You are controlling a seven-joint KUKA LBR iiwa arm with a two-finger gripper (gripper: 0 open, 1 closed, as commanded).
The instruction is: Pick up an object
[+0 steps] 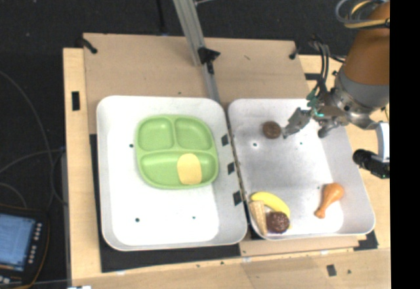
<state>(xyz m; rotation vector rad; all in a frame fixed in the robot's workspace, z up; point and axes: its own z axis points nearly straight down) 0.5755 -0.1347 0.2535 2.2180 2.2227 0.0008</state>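
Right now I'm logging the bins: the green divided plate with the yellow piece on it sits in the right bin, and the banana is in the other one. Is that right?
Not quite. The camera view shows the green divided plate, with the yellow piece on it, in the left bin. The banana is in the other one, the right bin.

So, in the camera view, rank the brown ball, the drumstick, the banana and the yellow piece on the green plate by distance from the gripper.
From the gripper:
1. Brown ball, just beside it.
2. Drumstick, right bin, lower right.
3. Banana, right bin's lower left corner.
4. Yellow piece, left bin.
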